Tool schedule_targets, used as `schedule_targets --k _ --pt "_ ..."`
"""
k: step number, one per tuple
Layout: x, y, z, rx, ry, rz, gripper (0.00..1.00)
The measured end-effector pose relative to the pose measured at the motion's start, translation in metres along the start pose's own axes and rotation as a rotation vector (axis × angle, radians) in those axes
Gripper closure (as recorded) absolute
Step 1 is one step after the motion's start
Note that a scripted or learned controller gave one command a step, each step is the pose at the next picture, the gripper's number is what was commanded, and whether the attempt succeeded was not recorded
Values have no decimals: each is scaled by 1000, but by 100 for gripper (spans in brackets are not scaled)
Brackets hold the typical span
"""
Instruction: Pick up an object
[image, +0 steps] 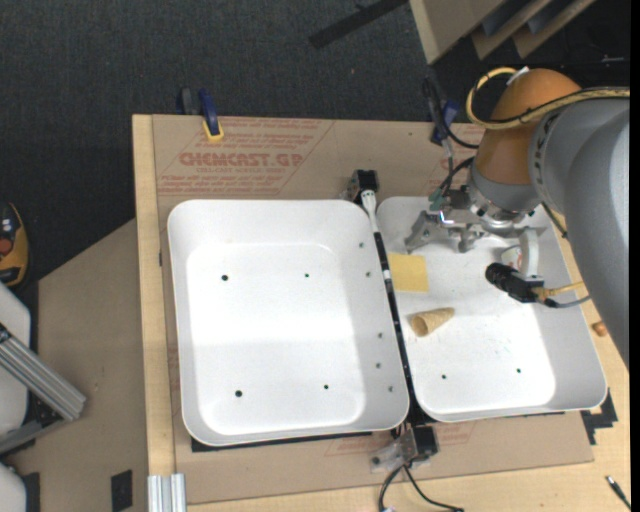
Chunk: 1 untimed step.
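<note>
Nearest: left bin (200, 400), nothing picked from it | right bin (570, 380): yellow square (408, 271) and tan cone (431, 321) lie flat | end effector (447, 228) at far end, grip cannot be told | nothing lifted yet, pick left to do

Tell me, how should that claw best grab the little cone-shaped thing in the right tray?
Probably from straight above, closing across the cone near its wider left end. It lies flat on its side on the right bin, tapering toward the right, so the fingers could slip off the thin tip. The yellow square lies apart from it, leaving room.
</note>
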<state>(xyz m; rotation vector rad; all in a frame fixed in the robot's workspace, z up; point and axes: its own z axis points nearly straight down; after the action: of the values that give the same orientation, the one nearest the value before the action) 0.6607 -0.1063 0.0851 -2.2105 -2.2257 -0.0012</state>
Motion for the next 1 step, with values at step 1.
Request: schedule_targets --k 1 --pt "116 -8 -108 -17 1 -5 0"
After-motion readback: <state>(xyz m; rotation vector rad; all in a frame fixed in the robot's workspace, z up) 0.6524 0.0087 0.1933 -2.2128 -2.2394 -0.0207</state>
